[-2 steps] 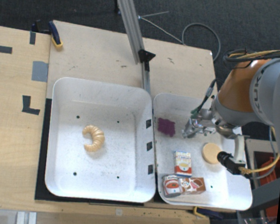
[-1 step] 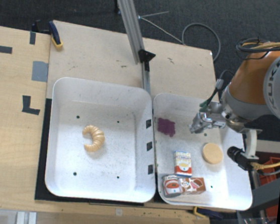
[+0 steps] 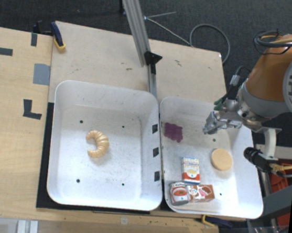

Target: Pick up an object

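I am watching the end effector (image 3: 212, 125) hanging over the right bin (image 3: 241, 204), near that bin's far right part, and I cannot tell what state it is in from this slant. Nothing is showing between its tips. The grey arm (image 3: 277, 82) with its orange band is reaching in from the bench's right side.

In the right bin, a purple object (image 3: 173, 132) is lying toward the far left, beside the wall shared with the left bin (image 3: 58, 182). A round tan disc (image 3: 221, 160) is sitting just below the end effector, near the bin's right wall. A small red and white carton (image 3: 190, 170) is lying near the middle, and a flat red and white packet (image 3: 192, 193) is lying just beside it toward the near edge.

In the left bin, a curled tan croissant shape (image 3: 98, 144) is resting alone near the middle, well apart from the end effector.

A slanted metal pole (image 3: 138, 25) is crossing the bench's far edge above the bins.
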Controlling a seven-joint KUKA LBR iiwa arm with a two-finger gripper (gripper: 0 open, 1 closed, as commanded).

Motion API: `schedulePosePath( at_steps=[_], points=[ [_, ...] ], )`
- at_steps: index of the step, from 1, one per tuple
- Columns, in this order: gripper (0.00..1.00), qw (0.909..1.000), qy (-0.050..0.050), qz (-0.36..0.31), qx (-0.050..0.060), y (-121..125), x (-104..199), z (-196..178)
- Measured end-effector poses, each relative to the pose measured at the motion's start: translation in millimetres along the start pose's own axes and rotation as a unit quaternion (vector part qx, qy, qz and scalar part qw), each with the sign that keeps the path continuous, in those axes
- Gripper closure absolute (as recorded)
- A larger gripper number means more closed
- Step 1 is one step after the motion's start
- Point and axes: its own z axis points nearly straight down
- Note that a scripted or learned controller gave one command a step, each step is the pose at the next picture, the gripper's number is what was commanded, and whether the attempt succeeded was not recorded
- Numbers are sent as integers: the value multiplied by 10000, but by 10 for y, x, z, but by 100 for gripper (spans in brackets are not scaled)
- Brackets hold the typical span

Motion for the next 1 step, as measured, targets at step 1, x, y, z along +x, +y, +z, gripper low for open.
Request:
schedulePosePath(
  at_steps=[1],
  points=[
    [100,10000,11,-19,27,-48,489,112]
  ],
)
